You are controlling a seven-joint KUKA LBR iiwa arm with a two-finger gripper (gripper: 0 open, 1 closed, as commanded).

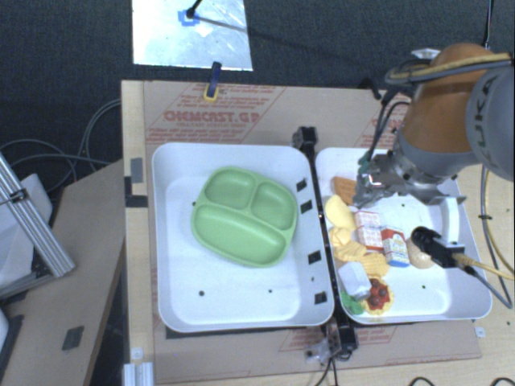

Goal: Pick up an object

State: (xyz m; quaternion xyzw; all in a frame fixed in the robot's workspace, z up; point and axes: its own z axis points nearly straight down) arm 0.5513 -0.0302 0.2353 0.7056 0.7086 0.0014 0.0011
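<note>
Toy food pile (366, 252) is lying at lower centre-right, in the right bin (459, 296). Green divided plate (245, 215) is sitting in the left bin (173, 240). Gripper (368, 185) is hovering above the pile's upper edge; grip state unclear.

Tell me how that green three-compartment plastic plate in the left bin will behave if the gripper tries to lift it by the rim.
The green three-compartment plastic plate looks rigid and moulded, so it probably won't flop. It appears thin and shallow, likely light for its width. Gripped at one edge, it may tilt or swing, since it is broad; its glossy surface could slip between the fingers.
</note>
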